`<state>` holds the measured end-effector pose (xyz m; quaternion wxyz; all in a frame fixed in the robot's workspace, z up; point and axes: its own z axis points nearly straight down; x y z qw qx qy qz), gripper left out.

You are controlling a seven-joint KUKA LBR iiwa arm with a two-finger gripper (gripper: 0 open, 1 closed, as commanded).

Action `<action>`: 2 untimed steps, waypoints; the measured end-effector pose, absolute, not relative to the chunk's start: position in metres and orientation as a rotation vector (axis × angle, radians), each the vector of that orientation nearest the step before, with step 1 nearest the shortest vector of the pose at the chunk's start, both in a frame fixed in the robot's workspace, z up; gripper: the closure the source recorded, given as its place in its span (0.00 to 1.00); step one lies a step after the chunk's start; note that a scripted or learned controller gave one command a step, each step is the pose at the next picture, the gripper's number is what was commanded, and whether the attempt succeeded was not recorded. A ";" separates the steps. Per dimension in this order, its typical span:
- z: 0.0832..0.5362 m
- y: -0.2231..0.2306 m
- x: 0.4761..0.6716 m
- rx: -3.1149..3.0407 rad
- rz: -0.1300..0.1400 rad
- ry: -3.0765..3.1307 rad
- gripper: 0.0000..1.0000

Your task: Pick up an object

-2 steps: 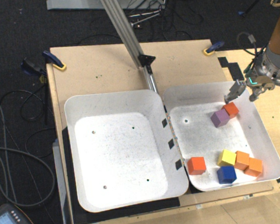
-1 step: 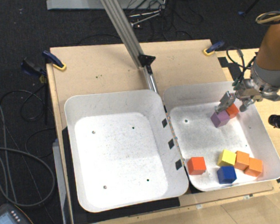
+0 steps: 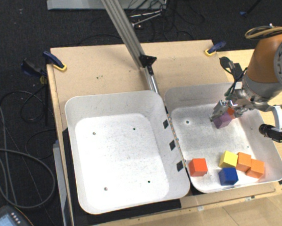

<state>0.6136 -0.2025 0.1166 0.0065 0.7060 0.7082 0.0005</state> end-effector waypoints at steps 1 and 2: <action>0.117 -0.203 0.617 2.207 0.013 2.211 0.00; 0.119 -0.201 0.613 2.216 0.001 2.221 1.00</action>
